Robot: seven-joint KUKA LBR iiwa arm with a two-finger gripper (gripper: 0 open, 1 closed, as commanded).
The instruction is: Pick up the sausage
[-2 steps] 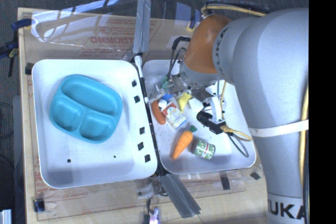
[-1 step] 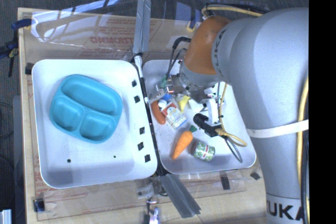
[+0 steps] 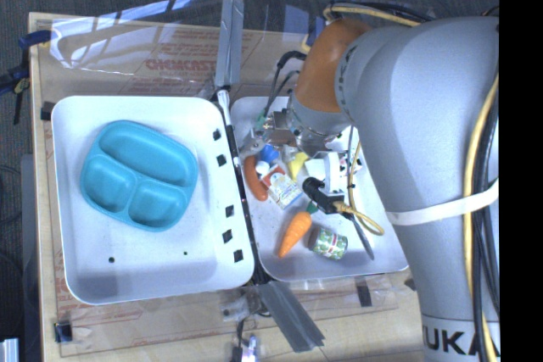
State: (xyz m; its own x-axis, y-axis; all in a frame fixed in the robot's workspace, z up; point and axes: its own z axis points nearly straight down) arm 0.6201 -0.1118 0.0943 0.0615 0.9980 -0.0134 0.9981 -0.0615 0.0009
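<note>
The sausage (image 3: 254,181) is a short red-brown link lying near the left wall of the right bin (image 3: 386,254). My gripper (image 3: 273,138) reaches down into the far part of that bin, just above and slightly to the right of the sausage, amid several small items. The grey arm and its orange band (image 3: 324,80) cover the right side of the bin. Nothing can be seen held in the gripper.
An orange carrot (image 3: 294,233) and a green can (image 3: 328,244) lie toward the front of the right bin. A white and red packet (image 3: 282,189), a yellow piece (image 3: 298,164) and a blue piece (image 3: 268,154) crowd beside the sausage. The left bin (image 3: 93,267) holds a blue divided plate (image 3: 140,174).
</note>
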